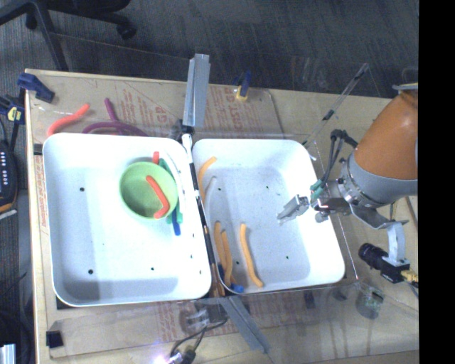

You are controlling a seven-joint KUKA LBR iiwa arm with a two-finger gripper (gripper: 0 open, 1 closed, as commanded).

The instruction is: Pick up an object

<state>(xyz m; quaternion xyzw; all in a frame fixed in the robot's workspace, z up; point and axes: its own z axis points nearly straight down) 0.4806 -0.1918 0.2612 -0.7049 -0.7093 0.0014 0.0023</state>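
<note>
Hovering gripper (293, 209) over the right bin (284, 153), nothing between its fingers; we can't tell if they're apart. We're at approach. Nearest target: orange strip (249, 254) near the bin's front wall. Next we need to shift toward it, then descend.

A dark grey carpet (284, 35) fills the top of the frame. A black chair base (78, 18) with castors stands at upper left. Below, the pale wooden desk (106, 330) spans the frame, with faint red printing on its surface.
</note>
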